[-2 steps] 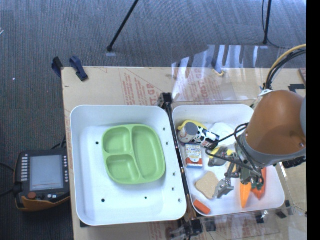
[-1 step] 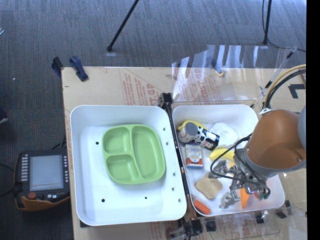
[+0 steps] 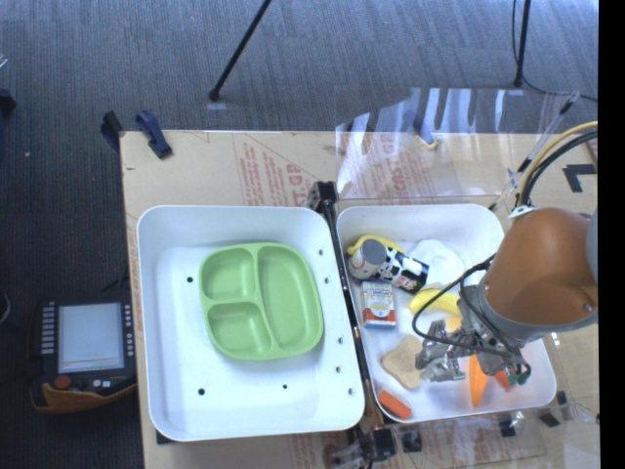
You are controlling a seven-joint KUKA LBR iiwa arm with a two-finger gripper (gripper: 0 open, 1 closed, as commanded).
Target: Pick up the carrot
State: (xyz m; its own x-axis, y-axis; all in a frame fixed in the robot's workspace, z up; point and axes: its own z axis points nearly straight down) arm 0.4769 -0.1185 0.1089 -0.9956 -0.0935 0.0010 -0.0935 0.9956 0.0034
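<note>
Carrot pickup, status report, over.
Gripper low in right bin. Carrot beside it, not held. Toast close left.

Orange carrot [image 3: 477, 382], tapered, standing nearly upright (tip down), near the right bin's front right corner

I work in a robotics lab: carpeted floor w/ tripod legs [image 3: 244, 37], teach pendant [image 3: 86, 345] on the floor, cardboard-topped bench [image 3: 225, 169], clear shield [image 3: 459, 145] behind my bins.
</note>
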